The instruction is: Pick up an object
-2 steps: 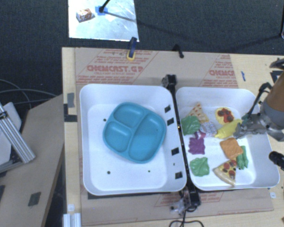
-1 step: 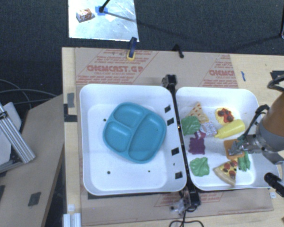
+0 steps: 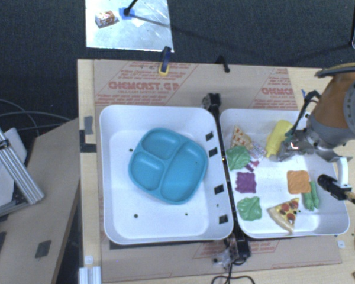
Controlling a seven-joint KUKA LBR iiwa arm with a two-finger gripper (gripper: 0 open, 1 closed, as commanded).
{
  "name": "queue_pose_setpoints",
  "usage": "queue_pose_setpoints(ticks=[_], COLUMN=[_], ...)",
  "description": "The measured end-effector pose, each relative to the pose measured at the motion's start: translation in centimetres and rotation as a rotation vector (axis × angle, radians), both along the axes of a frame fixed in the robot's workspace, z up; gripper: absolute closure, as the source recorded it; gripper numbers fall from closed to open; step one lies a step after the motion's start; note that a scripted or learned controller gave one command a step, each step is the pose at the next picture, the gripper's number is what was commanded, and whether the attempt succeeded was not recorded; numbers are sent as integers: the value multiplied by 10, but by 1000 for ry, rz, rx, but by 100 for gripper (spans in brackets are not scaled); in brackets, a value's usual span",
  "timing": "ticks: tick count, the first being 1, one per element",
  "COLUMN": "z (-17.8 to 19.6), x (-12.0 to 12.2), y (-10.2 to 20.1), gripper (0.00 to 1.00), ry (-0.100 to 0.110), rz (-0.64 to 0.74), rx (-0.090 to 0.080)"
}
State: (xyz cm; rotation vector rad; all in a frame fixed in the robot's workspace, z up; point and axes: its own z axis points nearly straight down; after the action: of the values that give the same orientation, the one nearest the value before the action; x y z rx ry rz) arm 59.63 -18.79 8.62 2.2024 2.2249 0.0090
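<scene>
Broadly, the bench (image 3: 183,76) stood as a wide cardboard-covered slab, with two shallow white bins side by side on it, their inner rims meeting at a dark seam down the middle. The left bin (image 3: 115,158) had the most free floor: a blue divided plate (image 3: 168,164) lay tilted near its centre, with bare white all round it and its nearest corner well short of any wall. The arm (image 3: 343,108), grey with an orange band, came in over the right bin's (image 3: 334,220) far rim and hung above its upper half. That bin was far more crowded. The gripper (image 3: 287,147) sat low just beside a yellow toy (image 3: 278,136) that leaned along the upper part of the floor; whether its jaws were spread or closed I couldn't tell, as the wrist covered them, and I saw nothing clearly between them. An orange square piece (image 3: 297,181) lay below the gripper, apart from it. A pizza slice (image 3: 285,212) rested near the front wall. Green leafy pieces sat along the inner wall, one upper (image 3: 237,157) and one lower (image 3: 248,207), with a purple piece (image 3: 245,182) between them. A waffle-like piece (image 3: 240,138) lay near the upper inner corner. Green pods (image 3: 310,197) lay beside the orange square, close to the right wall.
</scene>
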Motion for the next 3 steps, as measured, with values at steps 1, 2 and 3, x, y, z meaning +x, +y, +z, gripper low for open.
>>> queue_pose_setpoints(ticks=[1,2,3], z=[10,176,128], x=[-5,-31,1], y=[-1,-6,77], gripper=[100,100,100], ry=[6,-2,10], rz=[0,-7,0], rx=[1,-1,5])
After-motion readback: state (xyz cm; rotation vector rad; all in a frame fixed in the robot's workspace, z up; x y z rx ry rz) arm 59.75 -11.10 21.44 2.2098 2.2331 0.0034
